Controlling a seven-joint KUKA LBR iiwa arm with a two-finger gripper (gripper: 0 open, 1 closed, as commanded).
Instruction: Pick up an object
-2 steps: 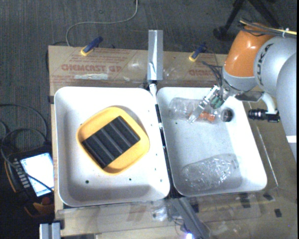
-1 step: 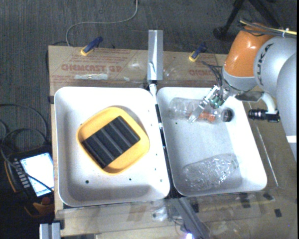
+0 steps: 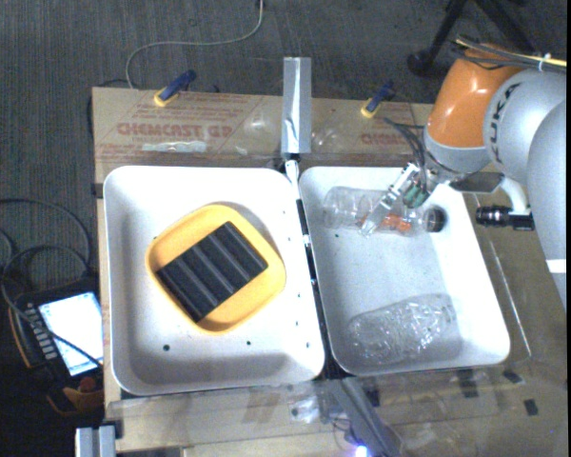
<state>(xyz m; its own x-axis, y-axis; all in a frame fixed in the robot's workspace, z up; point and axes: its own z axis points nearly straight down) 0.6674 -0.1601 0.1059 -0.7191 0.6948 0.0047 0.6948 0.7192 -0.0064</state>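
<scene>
I see my pincer (image 3: 397,201) low in the right bin (image 3: 476,284) at its 12 o'clock side, touching a clear plastic bottle (image 3: 362,209). Whether its fingers are apart, I cannot tell.

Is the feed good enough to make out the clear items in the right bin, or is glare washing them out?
Camera view: even lighting with soft shadows; the yellow and black object reads sharply. The clear bottle and the crumpled clear plastic blend into the white right bin, their edges faint. The gripper over the bottle looks soft, so its fingers are hard to read.
</scene>
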